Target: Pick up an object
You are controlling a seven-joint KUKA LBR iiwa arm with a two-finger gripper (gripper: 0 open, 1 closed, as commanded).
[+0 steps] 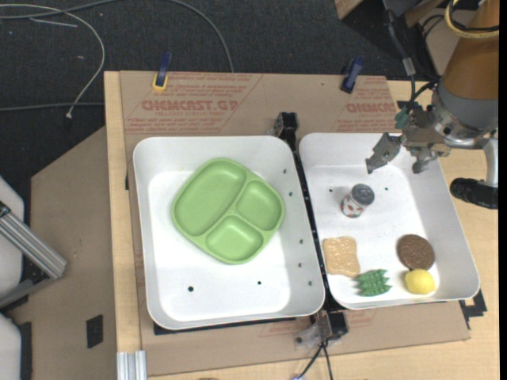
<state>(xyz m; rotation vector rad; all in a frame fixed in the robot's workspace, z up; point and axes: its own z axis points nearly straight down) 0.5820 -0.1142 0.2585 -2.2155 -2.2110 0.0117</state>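
In the right bin [444,212] lie a small can with a grey lid [358,199], a tan cracker [341,255], a green leafy toy [372,283], a brown round cookie [415,252] and a yellow lemon [419,281]. My gripper [398,157] hangs over the back of the right bin, up and to the right of the can. Its two fingers stand spread apart, open, with nothing between them.
The left bin [158,275] holds a green divided plate [228,210]. Both bins rest on a cardboard sheet [198,101] held by blue clamps [163,68] at the back. Cables run over the dark floor behind.
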